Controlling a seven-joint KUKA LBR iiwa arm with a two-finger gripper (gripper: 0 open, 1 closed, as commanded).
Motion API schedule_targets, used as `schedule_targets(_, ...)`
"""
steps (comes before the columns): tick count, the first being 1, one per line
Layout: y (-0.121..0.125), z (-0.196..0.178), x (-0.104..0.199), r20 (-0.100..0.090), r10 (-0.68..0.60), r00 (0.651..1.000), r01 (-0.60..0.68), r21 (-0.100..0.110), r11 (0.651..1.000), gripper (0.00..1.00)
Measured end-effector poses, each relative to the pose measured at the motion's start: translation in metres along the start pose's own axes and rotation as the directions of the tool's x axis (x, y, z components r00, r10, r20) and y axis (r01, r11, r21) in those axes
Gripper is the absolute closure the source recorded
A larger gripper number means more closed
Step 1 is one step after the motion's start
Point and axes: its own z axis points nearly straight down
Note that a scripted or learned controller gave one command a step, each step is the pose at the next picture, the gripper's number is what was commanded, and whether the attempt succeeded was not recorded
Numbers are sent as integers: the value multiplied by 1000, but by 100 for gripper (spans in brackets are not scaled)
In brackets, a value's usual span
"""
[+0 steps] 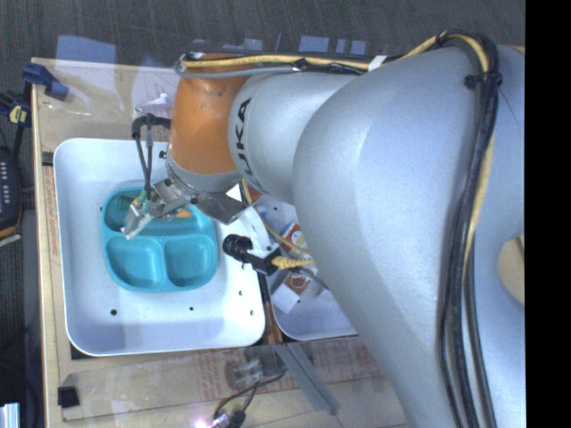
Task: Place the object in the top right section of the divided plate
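A teal divided plate [169,261] lies in the left white bin [85,319]. It has two small sections along its near side and a wider one behind them. My gripper [138,217] hangs low over the wider back section, toward the plate's left end. A small greenish and orange bit [143,205] shows right at the gripper's tip, but it is too small to tell whether it is a held object or part of the tool. The orange wrist band [205,123] and the grey arm hide the plate's back edge.
The arm covers most of the right bin [312,328]; a few orange and white items [293,243] peek out beside the bins' shared wall. A black fitting with a cable [239,246] sticks out near the plate's right edge.
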Motion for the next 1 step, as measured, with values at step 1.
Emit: schedule_targets(1, 17, -42, -54, 1, 60, 998, -60, -2, 998, 0)
